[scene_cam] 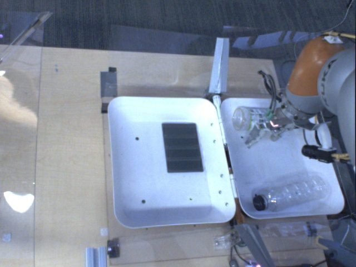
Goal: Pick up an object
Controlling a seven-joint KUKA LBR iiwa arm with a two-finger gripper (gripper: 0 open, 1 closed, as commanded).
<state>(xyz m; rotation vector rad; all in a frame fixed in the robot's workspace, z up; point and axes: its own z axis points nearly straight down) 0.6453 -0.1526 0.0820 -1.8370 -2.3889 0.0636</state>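
We see the hand [260,131] low in the right bin [334,207], beside a clear cup [245,117], we cannot tell its grip, a clear bottle [289,193] nearby, a dark pad [182,147] in the left bin [128,166]

A pale wooden bench [67,166] fills most of the view, its grain catching soft light. Bright glare patches sit on its left side. Beyond the far edge runs dark grey ribbed carpet [139,4]. A grey metal bracket [219,65] stands upright at the back, and a small black clamp [109,82] sits to its left.
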